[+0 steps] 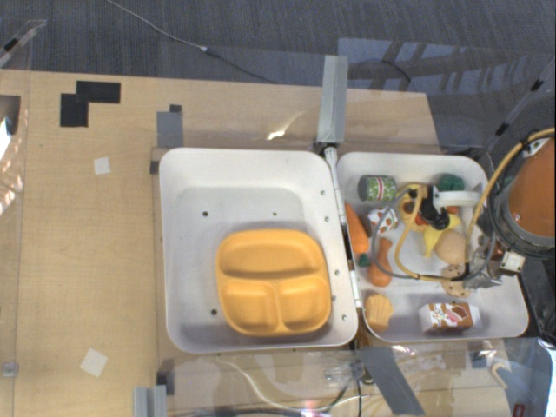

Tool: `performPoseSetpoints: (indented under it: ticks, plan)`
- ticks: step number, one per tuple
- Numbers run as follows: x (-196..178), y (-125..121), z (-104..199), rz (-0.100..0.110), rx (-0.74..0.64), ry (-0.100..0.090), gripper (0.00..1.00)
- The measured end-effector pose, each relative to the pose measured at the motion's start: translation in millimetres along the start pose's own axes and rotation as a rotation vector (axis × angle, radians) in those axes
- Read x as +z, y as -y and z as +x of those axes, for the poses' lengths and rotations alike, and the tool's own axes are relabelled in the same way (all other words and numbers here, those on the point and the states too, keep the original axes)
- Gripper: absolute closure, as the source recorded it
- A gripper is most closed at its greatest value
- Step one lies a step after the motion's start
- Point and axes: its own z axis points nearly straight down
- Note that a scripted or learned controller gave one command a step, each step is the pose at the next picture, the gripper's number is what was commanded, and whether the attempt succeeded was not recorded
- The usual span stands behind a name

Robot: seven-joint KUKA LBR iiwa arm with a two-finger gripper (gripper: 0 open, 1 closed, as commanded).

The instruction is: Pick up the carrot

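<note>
The carrot (pixel 357 232) is a long orange piece lying along the left wall of the right bin (pixel 512 324), its tip pointing toward the back. My gripper (pixel 480 268) hangs low at the right side of that bin, under the arm's orange band (pixel 532 202). It is far to the right of the carrot, with several toys between them. Cables and the wrist hide its tips.
The right bin also holds a green can (pixel 377 188), a banana (pixel 432 235), a beige round piece (pixel 450 248), an orange drumstick (pixel 380 266), a cookie (pixel 377 307) and a brown packet (pixel 450 316). A yellow divided plate (pixel 274 281) sits in the left bin (pixel 187 233).
</note>
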Motion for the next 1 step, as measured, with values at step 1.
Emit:
performPoseSetpoints:
  ticks: [1]
  plan:
    - [-69.2,-21.9,-1.5,-0.005,-0.033,-0.016,1.0]
